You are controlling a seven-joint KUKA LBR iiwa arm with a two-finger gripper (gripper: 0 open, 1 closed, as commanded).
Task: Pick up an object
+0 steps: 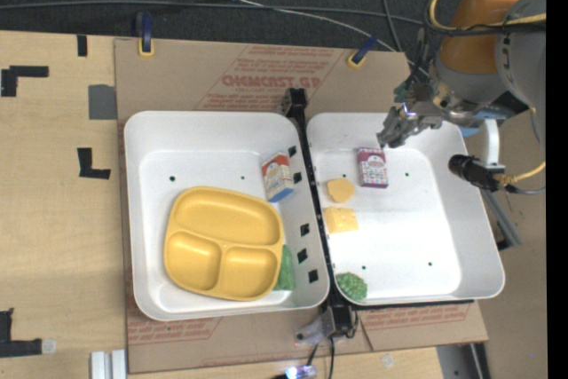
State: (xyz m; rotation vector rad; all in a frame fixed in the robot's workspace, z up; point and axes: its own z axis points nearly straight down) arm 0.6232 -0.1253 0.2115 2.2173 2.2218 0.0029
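Observation:
My gripper (392, 134) hangs over the back of the right bin (461, 217), just up and right of a small purple and white carton (373, 168). Nothing shows between its fingers. Further left in that bin lie a round yellow piece (340, 190) and a square yellow piece (342, 220), with a green leafy item (351, 284) at the front left corner. In the left bin (146, 191) a yellow divided tray (224, 241) lies flat, a small red, white and blue carton (279, 177) stands behind it, and a green item (286, 269) is wedged at its right edge.
A black divider (308, 191) runs between the two bins. Both bins rest on a cardboard sheet (266, 75) clamped at the back. A black cable (266, 4) crosses the dark area behind. A black fitting (475, 170) sticks out from the arm over the right bin's edge.

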